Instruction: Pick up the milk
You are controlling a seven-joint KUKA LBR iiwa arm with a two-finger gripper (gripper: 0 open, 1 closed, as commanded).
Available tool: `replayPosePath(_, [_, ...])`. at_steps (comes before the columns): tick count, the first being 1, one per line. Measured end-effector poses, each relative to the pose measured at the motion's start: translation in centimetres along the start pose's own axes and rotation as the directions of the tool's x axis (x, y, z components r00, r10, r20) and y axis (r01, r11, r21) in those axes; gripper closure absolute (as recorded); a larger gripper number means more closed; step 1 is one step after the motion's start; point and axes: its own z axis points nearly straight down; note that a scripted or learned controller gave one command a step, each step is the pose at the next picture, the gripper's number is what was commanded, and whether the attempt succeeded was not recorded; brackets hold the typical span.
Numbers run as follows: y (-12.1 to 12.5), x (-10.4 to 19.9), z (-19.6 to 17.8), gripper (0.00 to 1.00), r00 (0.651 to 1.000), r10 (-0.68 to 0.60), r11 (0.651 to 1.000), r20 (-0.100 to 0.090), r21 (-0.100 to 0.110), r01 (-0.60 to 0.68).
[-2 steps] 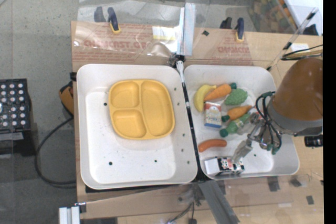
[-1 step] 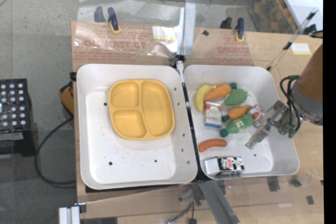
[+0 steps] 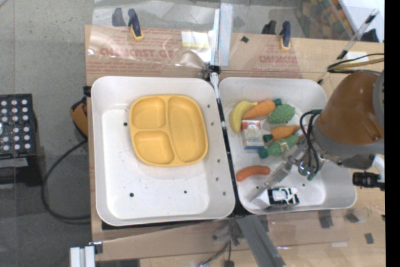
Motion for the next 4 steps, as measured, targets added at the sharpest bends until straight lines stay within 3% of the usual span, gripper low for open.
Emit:
replayPosePath(1, [1.2, 0.2, 0.3, 0.00, 0.984, -0.177, 0.984, 0.025, -0.006, 0.178])
replayPosePath(2, [2.3, 0.7, 0.1, 0.00, 0.921, -0.389, 0.921, 0.038, -0.003, 0.389])
replayPosePath(3, [3.2, 1.6, 0.2, 0.00, 0.949, -0.312, 0.950, 0.034, -0.008, 0.313])
replayPosePath(4, [3.5, 4.2, 1.5, 0.00, 0.990, -0.141, 0.990, -0.026, 0.006, 0.141])
